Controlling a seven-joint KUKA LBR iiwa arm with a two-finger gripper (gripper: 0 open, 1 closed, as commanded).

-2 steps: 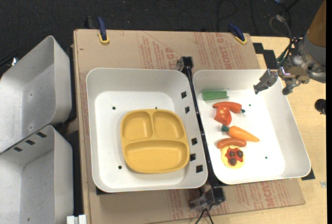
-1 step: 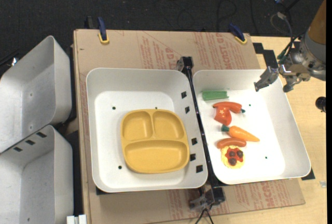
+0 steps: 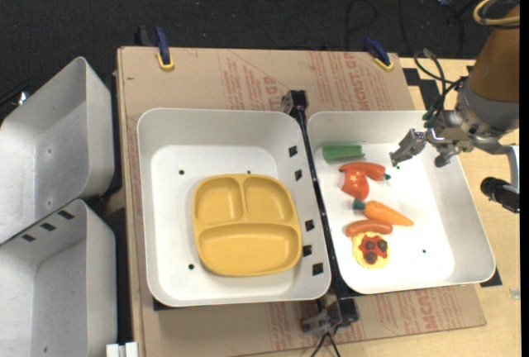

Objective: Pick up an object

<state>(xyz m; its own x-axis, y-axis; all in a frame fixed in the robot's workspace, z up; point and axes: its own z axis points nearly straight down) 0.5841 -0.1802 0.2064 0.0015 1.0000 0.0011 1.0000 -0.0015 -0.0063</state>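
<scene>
Nearest you sits the left bin, holding the yellow divided tray, the largest piece on the bench. Beside it, the right bin carries the small toys clustered along its left side: the orange carrot, the green block, the red pepper, the yellow pizza piece and the thin red sausage just above it. Any of these could be your pick. The gripper hangs over the right bin's upper part, right of the green block, fingers spread and holding nothing. Watch the crowding: the toys lie so near one another that, in my judgement, a descent could nudge a neighbour or close on two at once.
</scene>
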